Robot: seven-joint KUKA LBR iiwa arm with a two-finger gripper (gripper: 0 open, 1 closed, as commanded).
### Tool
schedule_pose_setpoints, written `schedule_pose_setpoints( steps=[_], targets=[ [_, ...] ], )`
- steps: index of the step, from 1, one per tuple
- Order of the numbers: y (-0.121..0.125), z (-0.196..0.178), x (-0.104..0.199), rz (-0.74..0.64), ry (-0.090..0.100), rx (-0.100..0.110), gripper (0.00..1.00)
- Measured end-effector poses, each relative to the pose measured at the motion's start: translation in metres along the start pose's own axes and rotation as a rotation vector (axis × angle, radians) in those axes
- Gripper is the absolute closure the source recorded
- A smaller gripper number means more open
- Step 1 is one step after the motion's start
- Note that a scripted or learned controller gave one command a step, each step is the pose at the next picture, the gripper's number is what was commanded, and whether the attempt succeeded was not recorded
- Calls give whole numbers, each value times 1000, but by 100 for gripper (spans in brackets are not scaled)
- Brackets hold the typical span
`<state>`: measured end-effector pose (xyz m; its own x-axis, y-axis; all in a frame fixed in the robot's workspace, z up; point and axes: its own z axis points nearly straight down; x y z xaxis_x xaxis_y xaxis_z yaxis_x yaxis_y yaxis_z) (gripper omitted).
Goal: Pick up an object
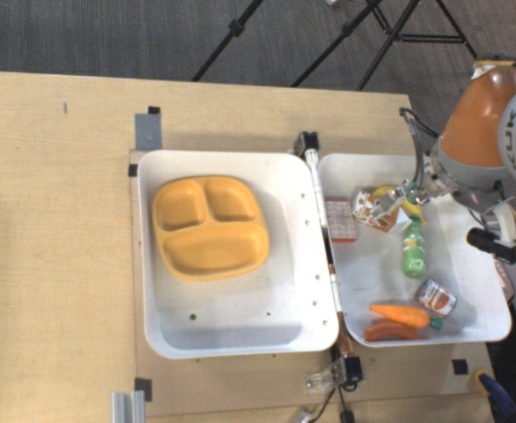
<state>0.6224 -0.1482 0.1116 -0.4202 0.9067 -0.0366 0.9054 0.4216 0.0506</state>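
Overhead, two white bins sit side by side on the wooden bench. Left bin [165, 324] holds a yellow divided plate [210, 227] toward its far side. Right bin [482, 324] holds a small carton [374, 208] and a banana [397, 197] at the far end, a green bottle [414, 252] in the middle, and a carrot [399, 315], a sausage [390, 331] and a small can [436, 299] along the near edge. The gripper [414, 190] hangs over the banana and carton at the far end; whether it grips anything cannot be told.
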Motion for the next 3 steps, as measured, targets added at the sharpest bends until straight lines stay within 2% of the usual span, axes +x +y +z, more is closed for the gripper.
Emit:
schedule_pose_setpoints(
  steps=[1,2,3],
  targets=[
    [-9,-1,13,-41,-1,1,0],
    [0,0,13,-46,3,9,0],
    [-8,0,17,92,3,1,0]
  ],
)
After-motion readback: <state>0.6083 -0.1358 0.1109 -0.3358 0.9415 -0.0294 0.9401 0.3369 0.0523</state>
